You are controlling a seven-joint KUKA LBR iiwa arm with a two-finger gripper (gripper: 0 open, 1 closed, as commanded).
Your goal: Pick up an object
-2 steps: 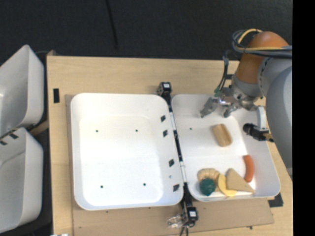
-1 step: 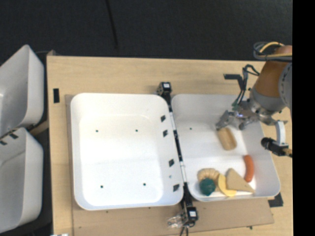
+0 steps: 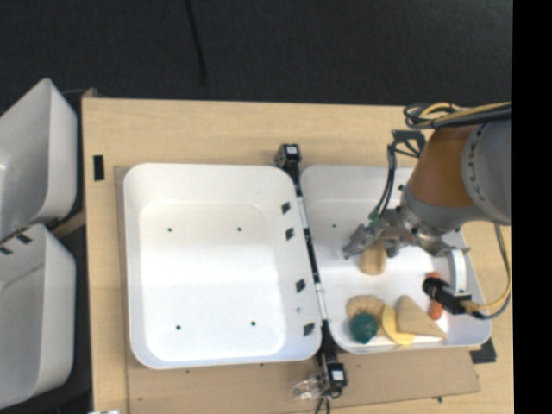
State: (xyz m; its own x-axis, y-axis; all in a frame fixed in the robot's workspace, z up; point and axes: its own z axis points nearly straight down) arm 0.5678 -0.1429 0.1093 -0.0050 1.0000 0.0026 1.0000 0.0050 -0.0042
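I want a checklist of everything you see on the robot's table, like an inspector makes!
Surface: wooden bench bearing a left bin and a right bin, side by side.
Job's things: in the right bin, a tan block under the tool; along the near edge a tan lump, a green ball, a yellow banana-like piece, a tan wedge and a red-orange piece.
Clutter: nothing seen in the left bin.
Tool: tool sits over the tan block; grip unclear.
Cables: black and yellow cables on the arm.
Surroundings: white shapes at left; dark floor.
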